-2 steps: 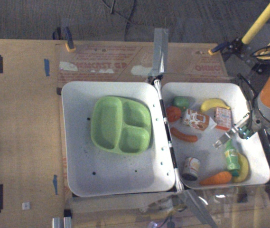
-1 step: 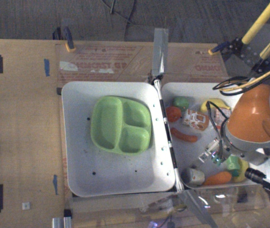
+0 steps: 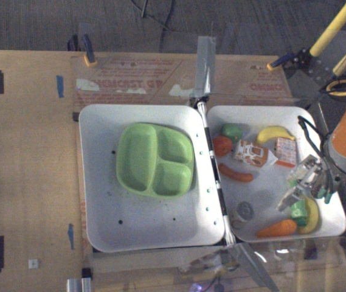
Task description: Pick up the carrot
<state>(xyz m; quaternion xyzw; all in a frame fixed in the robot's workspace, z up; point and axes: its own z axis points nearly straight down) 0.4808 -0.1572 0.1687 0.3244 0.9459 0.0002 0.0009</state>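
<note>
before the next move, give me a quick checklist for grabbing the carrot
1. Orange carrot located, lying near the front edge of the right white bin: ok.
2. Two-finger gripper directly over the carrot: not ok, it sits up and to the right of it.
3. Carrot between the fingers: not ok.
4. Space around the carrot: not ok, a small green item and a yellow banana crowd its right end.
5. Finger opening: cannot tell.
</note>
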